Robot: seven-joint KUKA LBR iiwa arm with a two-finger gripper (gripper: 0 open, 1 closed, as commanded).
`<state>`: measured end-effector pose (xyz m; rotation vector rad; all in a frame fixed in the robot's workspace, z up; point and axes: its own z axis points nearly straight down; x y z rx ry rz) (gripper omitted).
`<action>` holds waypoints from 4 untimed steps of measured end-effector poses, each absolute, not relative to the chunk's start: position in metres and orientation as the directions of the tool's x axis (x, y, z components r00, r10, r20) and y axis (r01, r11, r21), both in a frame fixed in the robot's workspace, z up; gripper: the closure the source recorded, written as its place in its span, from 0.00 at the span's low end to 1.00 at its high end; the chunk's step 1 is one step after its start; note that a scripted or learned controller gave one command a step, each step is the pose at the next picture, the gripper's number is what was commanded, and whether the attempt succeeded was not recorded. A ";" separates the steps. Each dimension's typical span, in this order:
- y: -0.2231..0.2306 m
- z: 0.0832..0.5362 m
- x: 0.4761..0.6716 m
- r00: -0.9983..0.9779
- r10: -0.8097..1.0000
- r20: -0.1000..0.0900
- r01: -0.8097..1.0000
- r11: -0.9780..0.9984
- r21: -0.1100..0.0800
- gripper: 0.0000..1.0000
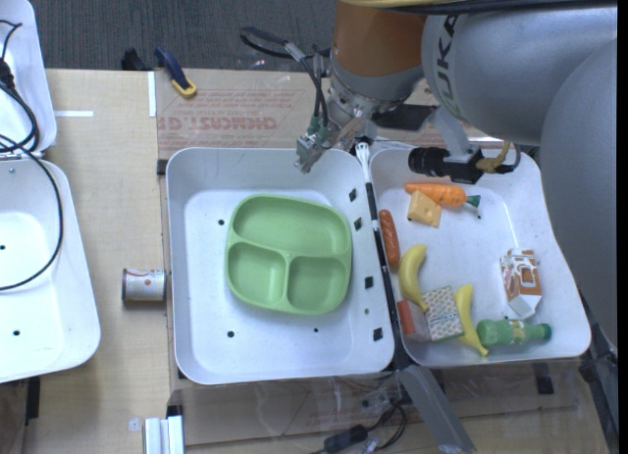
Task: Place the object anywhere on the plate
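Note:
A light green plate [289, 254] with three compartments lies in the middle of the left bin [196, 334]. My gripper [312, 151] hangs over the far rim of that bin, just beyond the plate's far right corner and apart from it. The grey arm with its orange band comes down from the upper right. The right bin [549, 246] holds the loose objects: a carrot [440, 193], a cheese wedge [425, 210], a red sausage [390, 236], two bananas [412, 272], a wrapped snack [443, 312], a small carton [520, 282] and a green bottle [511, 332].
A small can [144, 285] lies on the bench left of the left bin. White equipment with black cables [29, 236] fills the far left. A blue-and-yellow clamp [174, 72] sits at the back of the cardboard sheet.

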<state>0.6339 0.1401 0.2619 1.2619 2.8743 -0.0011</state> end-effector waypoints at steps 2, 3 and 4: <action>0.118 0.202 0.486 -0.460 0.888 0.000 0.888 0.460 -0.003 1.00; 0.105 0.224 0.523 -0.457 0.889 -0.001 0.889 0.457 -0.002 1.00; 0.084 0.222 0.499 -0.560 0.829 0.000 0.829 0.560 -0.003 1.00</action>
